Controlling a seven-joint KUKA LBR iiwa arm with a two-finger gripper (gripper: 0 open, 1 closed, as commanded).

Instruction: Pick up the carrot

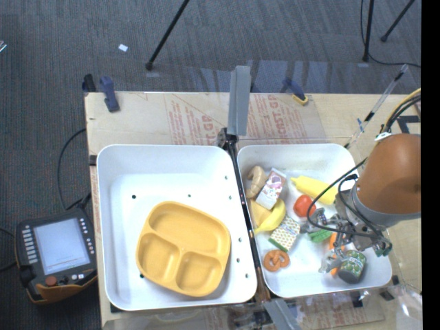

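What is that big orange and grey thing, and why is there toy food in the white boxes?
That is a robot arm, seen from a camera above the bench. It reaches in from the right, and its gripper hangs low over the right bin. That bin holds toy food: a banana, a tomato, a pretzel and a small carrot right by the gripper. The left bin holds a yellow tray. The robot should pick up the carrot. I can't tell if it has it.
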